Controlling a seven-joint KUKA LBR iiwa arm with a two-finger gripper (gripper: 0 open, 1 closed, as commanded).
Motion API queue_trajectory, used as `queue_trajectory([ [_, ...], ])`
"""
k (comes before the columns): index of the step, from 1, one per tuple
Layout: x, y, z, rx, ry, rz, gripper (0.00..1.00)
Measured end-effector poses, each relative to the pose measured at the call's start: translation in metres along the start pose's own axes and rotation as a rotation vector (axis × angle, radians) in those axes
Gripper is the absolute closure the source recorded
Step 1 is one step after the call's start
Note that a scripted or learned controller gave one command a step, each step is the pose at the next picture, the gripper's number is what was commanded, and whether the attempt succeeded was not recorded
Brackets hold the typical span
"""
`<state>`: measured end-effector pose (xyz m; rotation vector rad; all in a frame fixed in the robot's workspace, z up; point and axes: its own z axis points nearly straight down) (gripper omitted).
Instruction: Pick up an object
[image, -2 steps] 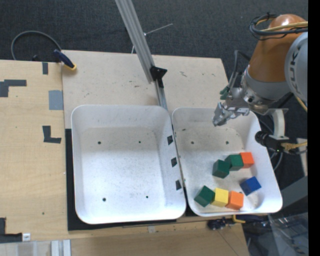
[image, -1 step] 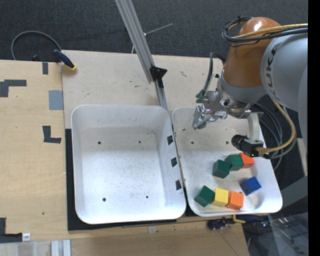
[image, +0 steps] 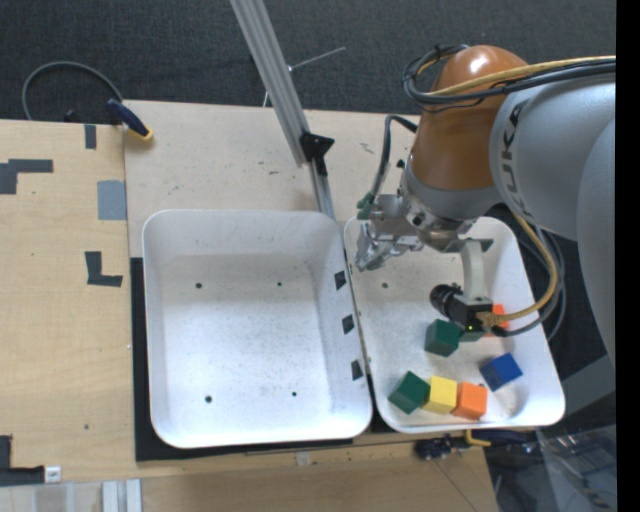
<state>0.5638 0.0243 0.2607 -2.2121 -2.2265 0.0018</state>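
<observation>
Gripper (image: 372, 250) hovered at the right bin's (image: 530, 290) upper-left corner, its open-or-closed state impossible to tell, while the nearest dark green block (image: 441, 338) lay toward four o'clock, well apart.

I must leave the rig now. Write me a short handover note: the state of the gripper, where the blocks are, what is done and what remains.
Gripper: hanging over the far left part of the right white bin, beside the wall shared with the left white bin. Nothing is seen between its fingers; open or shut is unclear.

Blocks, all in the right bin: dark green cube mid-bin; blue cube to its right; a near row of green cube, yellow cube, orange cube.

Done: no object is picked.

Left: bring the gripper to one block, grasp it and lift.
</observation>
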Motion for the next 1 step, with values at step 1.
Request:
queue_trajectory([
  [1,0.0557,-0.0132,0.0,0.0,0.0,-0.001,1.0],
])
